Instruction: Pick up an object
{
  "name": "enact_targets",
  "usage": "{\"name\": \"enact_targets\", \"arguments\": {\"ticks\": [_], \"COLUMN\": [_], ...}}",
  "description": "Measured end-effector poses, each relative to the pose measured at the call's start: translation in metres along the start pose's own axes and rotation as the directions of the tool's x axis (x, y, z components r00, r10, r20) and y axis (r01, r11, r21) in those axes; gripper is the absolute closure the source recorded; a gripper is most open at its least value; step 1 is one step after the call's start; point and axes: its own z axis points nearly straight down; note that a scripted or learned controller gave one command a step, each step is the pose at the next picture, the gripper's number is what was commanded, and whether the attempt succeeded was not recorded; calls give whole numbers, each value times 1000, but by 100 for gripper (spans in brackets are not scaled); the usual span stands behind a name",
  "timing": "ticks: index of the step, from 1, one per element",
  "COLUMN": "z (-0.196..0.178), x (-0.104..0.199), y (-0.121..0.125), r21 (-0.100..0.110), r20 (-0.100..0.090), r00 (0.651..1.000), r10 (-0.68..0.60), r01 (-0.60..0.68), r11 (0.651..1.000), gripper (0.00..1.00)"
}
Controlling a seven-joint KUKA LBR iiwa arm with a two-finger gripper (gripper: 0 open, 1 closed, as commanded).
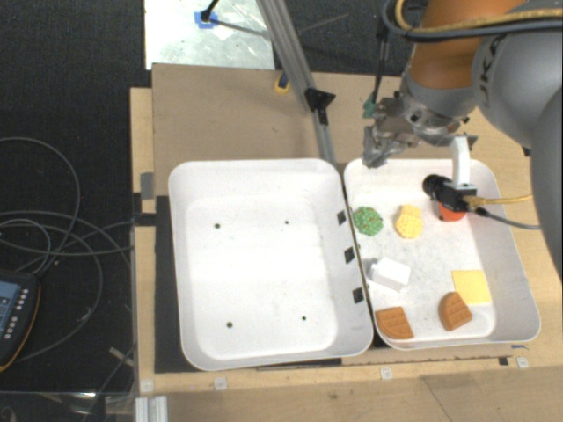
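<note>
Gripper point(376, 155) hovers over right bin's point(519, 299) far corner; finger state unclear. Green piece point(368, 221) lies nearest, likely target.

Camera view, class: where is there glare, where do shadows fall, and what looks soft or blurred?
In the camera view, light is even and bright overhead; glare washes out the shiny sheet at the top; the right bin shows faint soft shadows beside the white block and yellow block; the tool looks dark and slightly soft, its detail hard to read; the green piece stays fairly crisp.
</note>
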Motion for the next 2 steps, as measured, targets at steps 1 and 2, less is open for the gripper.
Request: {"name": "enact_targets", "arguments": {"ticks": [1, 2], "z": [4, 22], "x": [51, 95], "y": [5, 1], "r21": [-1, 1], "r20": [0, 0], "r00": [1000, 1000], "r10": [0, 1], "r01": [0, -1], "r11": [1000, 1000], "gripper": [100, 100]}}
